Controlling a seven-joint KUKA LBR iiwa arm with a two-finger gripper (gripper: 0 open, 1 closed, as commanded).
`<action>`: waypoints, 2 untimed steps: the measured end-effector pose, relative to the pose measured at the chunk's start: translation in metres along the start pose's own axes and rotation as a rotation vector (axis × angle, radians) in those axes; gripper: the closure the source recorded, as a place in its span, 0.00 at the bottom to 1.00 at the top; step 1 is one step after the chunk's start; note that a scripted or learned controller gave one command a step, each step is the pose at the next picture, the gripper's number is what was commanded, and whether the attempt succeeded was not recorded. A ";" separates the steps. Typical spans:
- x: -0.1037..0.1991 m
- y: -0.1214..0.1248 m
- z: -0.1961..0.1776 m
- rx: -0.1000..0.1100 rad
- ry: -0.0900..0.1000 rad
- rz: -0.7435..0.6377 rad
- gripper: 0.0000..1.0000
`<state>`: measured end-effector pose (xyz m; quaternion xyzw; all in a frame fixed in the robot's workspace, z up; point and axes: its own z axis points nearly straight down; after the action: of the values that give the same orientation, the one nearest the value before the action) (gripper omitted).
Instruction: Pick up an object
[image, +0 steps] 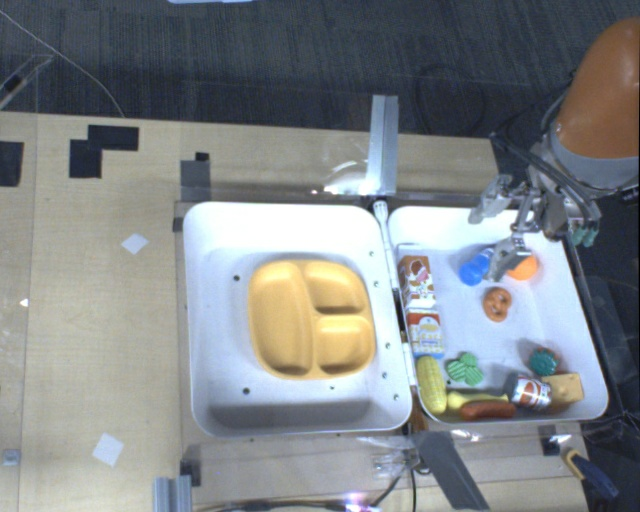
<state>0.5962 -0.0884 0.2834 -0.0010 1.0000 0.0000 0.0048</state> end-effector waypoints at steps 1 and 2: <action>0.035 -0.008 0.111 0.000 0.006 0.241 0.00; 0.016 -0.026 0.191 0.001 -0.002 0.074 0.00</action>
<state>0.5819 -0.1139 0.0921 0.0361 0.9993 -0.0001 0.0056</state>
